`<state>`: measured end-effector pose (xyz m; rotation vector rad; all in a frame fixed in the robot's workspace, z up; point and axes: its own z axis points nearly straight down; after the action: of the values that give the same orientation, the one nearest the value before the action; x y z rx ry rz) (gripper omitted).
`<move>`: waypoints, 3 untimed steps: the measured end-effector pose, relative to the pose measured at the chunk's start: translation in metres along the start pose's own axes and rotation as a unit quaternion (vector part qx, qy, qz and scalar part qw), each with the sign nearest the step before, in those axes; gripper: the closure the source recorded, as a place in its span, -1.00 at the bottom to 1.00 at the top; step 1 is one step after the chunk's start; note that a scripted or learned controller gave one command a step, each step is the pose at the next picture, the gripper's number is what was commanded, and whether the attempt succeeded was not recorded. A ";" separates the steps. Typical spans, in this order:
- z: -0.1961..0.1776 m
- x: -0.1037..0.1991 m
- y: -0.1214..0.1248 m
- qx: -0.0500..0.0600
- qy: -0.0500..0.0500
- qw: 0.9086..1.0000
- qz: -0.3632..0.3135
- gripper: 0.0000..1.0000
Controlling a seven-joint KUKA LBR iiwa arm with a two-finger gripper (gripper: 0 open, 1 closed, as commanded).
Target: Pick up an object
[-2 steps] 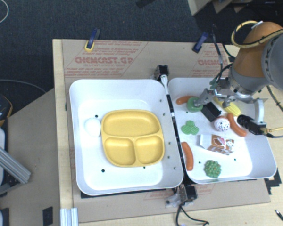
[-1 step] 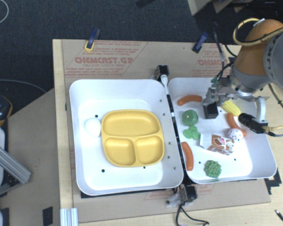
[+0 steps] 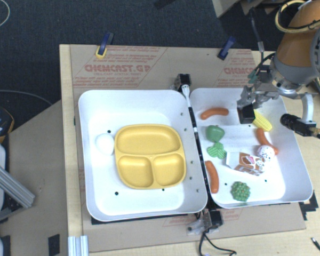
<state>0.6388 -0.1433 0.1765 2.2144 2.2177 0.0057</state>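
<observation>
Yellow tray (image 3: 149, 156) in left bin (image 3: 90, 143)

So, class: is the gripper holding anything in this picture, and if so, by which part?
It cannot be told. The gripper hangs over the right bin, close beside the toy corn cob, but nothing is visible between its fingers.

On my table I count two white bins: the left bin (image 3: 90, 143) and the right bin (image 3: 293, 169). The left one carries one yellow divided tray (image 3: 149, 154) and one white egg (image 3: 104, 143).

In the right one I count:
- three sausages (image 3: 214, 112) (image 3: 212, 176) (image 3: 265, 140)
- one corn cob (image 3: 263, 122)
- one green pepper (image 3: 215, 133)
- two broccoli pieces (image 3: 217, 151) (image 3: 240, 191)
- one printed carton (image 3: 246, 162)
- one small white speckled ball (image 3: 265, 153)
</observation>
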 end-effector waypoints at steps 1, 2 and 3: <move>-0.052 0.000 0.002 0.000 0.000 1.000 0.000 1.00; -0.048 0.039 -0.030 0.006 0.002 1.000 -0.001 1.00; -0.048 0.060 -0.076 0.006 0.002 1.000 0.001 1.00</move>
<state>0.5627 -0.0833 0.2241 2.2247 2.2252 -0.0034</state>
